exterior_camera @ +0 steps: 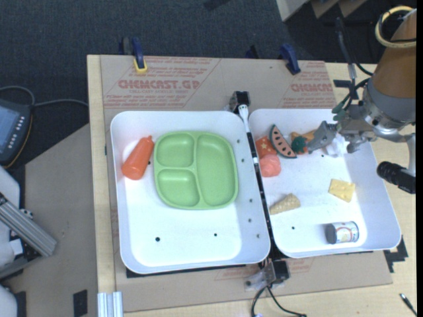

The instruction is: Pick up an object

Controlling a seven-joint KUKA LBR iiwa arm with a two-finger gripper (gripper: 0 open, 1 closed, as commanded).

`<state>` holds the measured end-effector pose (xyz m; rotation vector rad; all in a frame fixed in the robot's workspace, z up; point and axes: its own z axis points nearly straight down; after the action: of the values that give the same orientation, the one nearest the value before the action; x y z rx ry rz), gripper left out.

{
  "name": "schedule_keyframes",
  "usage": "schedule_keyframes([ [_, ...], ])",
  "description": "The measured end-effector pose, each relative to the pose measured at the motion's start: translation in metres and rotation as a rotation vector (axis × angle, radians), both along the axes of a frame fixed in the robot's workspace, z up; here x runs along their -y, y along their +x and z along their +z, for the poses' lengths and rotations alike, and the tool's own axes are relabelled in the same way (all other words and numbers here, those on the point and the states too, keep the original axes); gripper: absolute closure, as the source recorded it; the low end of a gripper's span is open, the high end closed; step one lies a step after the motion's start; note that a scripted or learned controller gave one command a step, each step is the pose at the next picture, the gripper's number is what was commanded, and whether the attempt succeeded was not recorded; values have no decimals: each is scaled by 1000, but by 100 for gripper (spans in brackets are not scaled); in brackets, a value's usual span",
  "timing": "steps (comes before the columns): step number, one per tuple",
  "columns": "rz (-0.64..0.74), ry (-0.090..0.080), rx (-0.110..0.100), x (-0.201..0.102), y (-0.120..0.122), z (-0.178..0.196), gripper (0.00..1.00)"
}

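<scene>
Your pick is not made yet, as far as the view shows. The grey two-finger hand [328, 139] sits low over the far part of the right shallow white bin [380, 233], reaching in from the right, and I cannot tell whether its fingers are apart or together, or whether anything lies between them.

Nearest it are a small orange and green toy piece [303, 142] just to its left and a dark watermelon-slice toy [285, 144] beside that. Further left, against the bin's inner wall, lie a red block with a star [265, 146] and a pink cylinder [269, 166].

Well apart from the hand, toward the near side, you have a pale cheese wedge [285, 204], a yellow cheese block [342, 189] and a small tin can on its side [342, 232].

The left white bin [132, 243] holds a green divided plastic plate [196, 170] and an orange plastic bottle [137, 158], both resting flat.

Everything appears to rest on the bin floors, so closing on an object and lifting it are, by my judgement, still to do.
</scene>
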<state>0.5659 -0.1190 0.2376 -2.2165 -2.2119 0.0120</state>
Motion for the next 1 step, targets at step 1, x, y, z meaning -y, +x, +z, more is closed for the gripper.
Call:
schedule_keyframes([
  [1, 2, -2, 13, 0, 2, 7, 0],
])
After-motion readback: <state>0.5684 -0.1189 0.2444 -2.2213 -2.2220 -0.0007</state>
